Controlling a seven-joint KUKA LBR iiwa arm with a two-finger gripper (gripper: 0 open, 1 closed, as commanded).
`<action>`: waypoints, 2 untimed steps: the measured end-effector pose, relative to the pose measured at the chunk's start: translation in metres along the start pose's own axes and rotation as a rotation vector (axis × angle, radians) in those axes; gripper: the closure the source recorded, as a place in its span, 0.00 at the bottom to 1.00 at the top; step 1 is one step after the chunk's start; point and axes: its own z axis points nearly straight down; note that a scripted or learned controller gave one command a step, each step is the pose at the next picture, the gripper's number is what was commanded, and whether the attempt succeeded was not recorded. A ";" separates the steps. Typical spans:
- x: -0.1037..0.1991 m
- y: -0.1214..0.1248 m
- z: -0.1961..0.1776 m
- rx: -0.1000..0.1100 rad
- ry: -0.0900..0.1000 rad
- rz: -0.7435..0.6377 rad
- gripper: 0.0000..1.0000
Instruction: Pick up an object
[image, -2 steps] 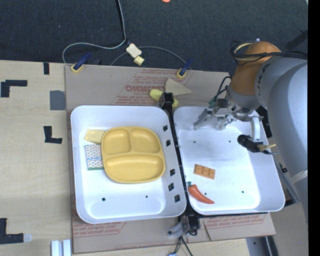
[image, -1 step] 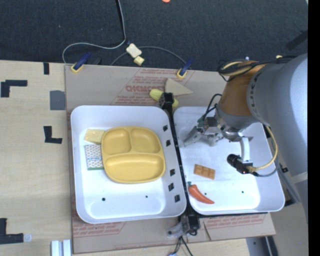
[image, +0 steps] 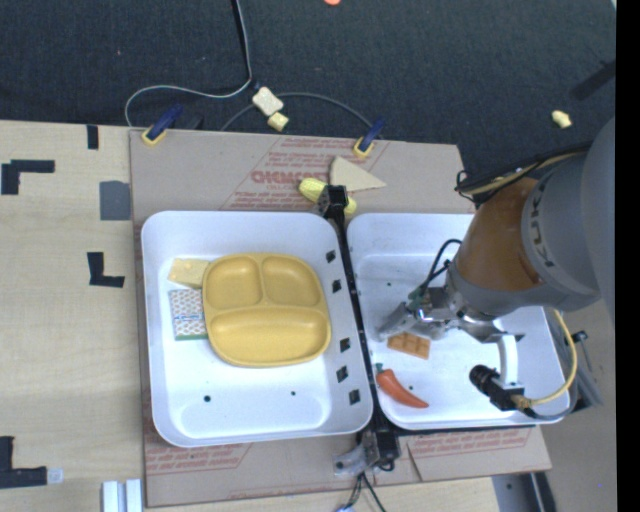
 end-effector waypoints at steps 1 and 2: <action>-0.075 -0.006 -0.062 0.004 -0.002 0.003 0.00; -0.001 -0.018 0.005 0.005 -0.001 -0.004 0.00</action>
